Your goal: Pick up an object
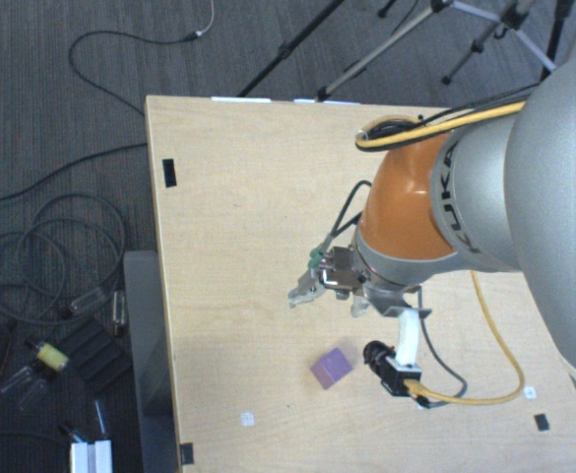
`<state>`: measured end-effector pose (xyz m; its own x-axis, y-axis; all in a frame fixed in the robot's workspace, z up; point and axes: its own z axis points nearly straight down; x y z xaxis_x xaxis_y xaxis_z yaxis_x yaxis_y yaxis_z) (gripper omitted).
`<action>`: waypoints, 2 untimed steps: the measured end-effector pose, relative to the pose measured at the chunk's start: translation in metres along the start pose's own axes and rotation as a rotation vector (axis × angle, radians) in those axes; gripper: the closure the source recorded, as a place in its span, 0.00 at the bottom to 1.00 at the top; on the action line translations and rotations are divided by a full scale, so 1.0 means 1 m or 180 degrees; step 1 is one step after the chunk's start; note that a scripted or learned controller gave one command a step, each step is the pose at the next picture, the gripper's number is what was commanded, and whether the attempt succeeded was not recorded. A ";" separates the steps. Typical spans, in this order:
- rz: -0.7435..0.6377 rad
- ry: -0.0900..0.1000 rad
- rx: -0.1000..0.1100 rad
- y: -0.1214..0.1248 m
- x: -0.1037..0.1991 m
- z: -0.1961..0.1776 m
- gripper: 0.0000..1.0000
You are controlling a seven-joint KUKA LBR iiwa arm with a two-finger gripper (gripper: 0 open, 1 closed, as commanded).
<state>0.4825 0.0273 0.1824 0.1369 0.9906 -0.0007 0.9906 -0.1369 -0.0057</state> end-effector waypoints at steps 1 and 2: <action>0.0000 0.0000 0.0000 0.000 0.000 0.000 0.00; 0.0000 0.0000 0.0000 0.000 0.000 0.000 0.00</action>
<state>0.4825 0.0273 0.1824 0.1369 0.9906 -0.0007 0.9906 -0.1369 -0.0057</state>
